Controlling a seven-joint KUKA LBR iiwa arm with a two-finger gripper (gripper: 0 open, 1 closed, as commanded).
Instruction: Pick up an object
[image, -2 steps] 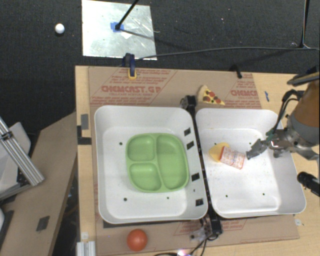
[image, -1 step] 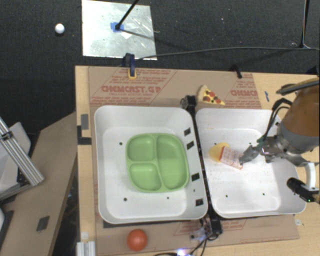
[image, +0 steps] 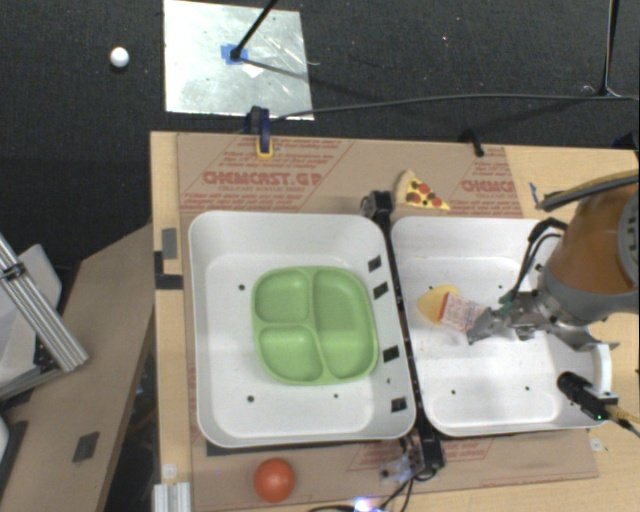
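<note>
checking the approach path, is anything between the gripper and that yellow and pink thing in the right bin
Nothing visible stands between them. The gripper sits right beside the small yellow and pink object on the bare floor of the right shallow white bin, with no other item near them.

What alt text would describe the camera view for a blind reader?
The grey arm's end effector sits beside a small yellow and pink object in the right white bin. The left white bin holds a green four-compartment plastic tray.
</note>
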